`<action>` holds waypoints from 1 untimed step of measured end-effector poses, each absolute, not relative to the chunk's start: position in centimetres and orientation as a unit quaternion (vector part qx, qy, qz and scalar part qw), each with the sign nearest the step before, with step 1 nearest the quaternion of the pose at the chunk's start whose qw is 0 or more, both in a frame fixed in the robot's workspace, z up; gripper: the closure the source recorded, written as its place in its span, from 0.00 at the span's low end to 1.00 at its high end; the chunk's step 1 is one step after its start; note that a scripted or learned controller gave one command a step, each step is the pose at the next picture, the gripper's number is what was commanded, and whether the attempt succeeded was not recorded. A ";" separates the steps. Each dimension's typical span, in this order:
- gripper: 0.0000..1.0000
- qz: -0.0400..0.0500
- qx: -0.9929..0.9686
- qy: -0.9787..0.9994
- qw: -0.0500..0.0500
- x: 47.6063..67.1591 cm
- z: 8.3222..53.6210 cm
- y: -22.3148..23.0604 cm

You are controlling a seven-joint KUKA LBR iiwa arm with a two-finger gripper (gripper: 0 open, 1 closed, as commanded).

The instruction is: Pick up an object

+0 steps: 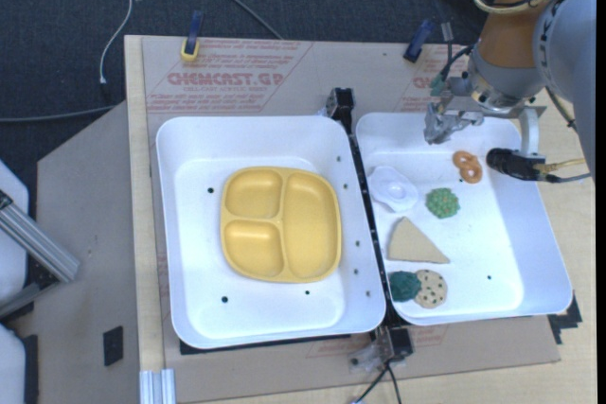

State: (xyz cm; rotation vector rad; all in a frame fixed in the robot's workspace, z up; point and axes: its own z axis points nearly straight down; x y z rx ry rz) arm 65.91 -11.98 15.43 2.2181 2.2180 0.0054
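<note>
My gripper (437, 131) hangs over the far end of the right bin (530, 251), with nothing visible between its fingers. A brown pretzel (467, 166) lies just to its right and nearer the camera. Below that sit a green broccoli piece (441, 202) and a clear white cup-like object (392, 188). A tan triangular wedge (413, 242) lies mid-bin. A dark teal lump (403, 285) and a chocolate-chip cookie (430, 288) rest by the near rim.
The left bin (189, 203) holds a yellow divided plate (281, 223). A black clamp (340, 102) sits at the top between the bins. A black cable piece (516, 165) hangs by the arm at the right bin's far right side.
</note>
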 end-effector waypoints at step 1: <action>1.00 0.002 0.707 0.707 0.002 65.6 20.2 -12.6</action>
